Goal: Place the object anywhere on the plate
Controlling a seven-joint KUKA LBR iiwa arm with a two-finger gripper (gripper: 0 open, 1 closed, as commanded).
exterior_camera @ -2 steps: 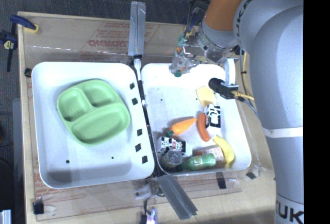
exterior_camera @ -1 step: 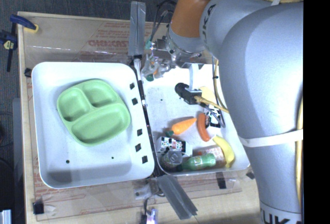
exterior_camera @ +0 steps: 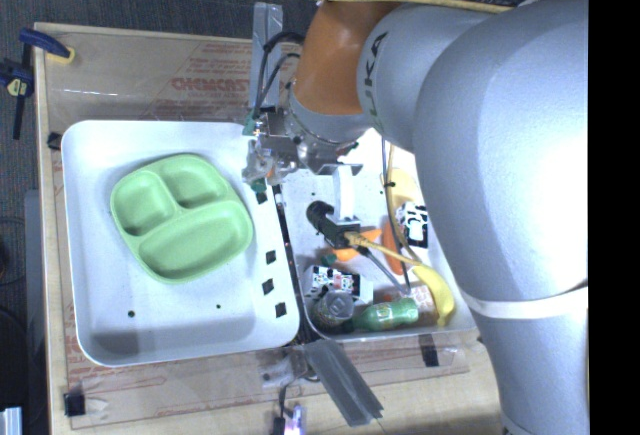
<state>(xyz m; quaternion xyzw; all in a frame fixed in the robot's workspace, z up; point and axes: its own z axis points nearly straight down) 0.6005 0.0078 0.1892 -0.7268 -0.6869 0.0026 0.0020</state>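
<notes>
Gripper (exterior_camera: pixel 262 166) hovering just right of green plate (exterior_camera: pixel 180 215) — fingers' state unclear, nothing seen held — likely lining up the drop.

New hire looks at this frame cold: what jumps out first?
The big grey arm with its orange band fills the right side, reaching over the right bin. Next is the light green divided plate, lying alone in the left bin. After that, the clutter at the near end of the right bin: a banana, a green bottle and other small items.
</notes>
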